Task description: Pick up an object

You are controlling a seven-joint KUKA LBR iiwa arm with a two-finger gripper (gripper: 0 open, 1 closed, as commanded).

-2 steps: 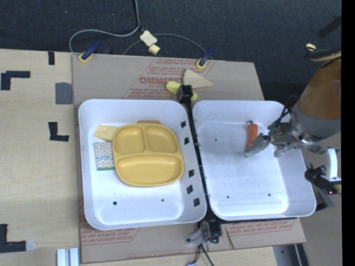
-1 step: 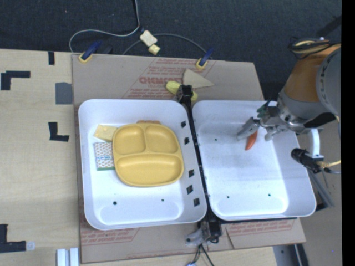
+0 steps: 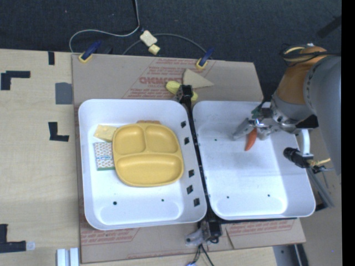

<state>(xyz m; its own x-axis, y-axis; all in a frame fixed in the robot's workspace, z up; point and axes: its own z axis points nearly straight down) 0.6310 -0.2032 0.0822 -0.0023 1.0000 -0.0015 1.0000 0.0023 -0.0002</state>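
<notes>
1. The grey two-finger gripper is low over the right shallow white bin, near its far right side.
2. Its fingers pinch a small orange carrot-shaped object, which hangs just above the bin floor.
3. A yellow divided plastic plate lies in the left white bin.

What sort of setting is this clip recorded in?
Likely a robotics lab test bench: two white bins clamped onto cardboard, loose cable behind, a grey arm reaching in, with a yellow divided plate as a test object.
</notes>
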